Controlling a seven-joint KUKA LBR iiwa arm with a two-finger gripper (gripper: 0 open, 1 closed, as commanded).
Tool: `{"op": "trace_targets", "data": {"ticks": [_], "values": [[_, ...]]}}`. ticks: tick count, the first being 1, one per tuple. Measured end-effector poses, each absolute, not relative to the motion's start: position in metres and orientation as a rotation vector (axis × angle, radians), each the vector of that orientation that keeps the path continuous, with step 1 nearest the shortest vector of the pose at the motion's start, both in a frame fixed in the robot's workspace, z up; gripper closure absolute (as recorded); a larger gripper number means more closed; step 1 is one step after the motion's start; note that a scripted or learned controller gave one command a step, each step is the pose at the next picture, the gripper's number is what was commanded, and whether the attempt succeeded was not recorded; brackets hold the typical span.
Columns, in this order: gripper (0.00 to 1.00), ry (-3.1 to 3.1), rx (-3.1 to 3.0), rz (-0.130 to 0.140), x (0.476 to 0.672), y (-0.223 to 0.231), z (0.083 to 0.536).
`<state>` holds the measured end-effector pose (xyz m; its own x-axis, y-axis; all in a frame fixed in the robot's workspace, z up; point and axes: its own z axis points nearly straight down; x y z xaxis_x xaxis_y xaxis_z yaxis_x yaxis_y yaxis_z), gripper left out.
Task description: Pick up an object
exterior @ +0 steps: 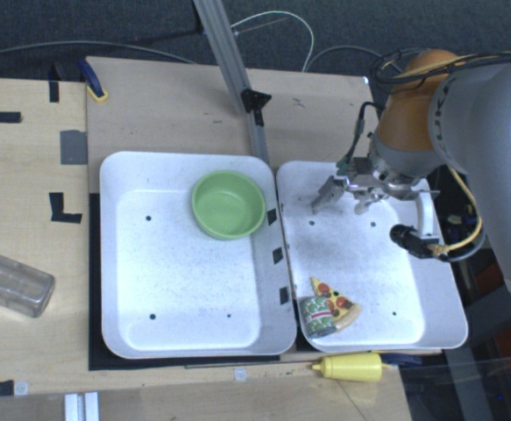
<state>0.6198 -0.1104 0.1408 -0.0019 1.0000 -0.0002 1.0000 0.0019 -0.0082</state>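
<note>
A green bowl [229,203] sits in the left bin [132,261], near its upper right corner. A toy pizza slice [329,309] lies in the right bin [386,270], close to its front left corner. My gripper [344,196] hangs over the upper part of the right bin, above and well apart from the pizza slice. Its fingers [325,194] are spread open with nothing between them.
A yellow bottle [351,367] lies on the bench just in front of the right bin. A clear plastic cup [10,281] lies on its side at the far left. A grey pole [229,60] slants down to the bins' back edge.
</note>
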Motion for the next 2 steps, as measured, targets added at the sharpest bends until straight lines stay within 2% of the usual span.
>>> {"op": "trace_targets", "data": {"ticks": [1, 2], "values": [[0.0, -2.224, -2.219, 0.005, 0.619, -0.11, 0.088], [1.0, -2.224, -2.216, 0.002, 0.619, -0.109, 0.1]]}}
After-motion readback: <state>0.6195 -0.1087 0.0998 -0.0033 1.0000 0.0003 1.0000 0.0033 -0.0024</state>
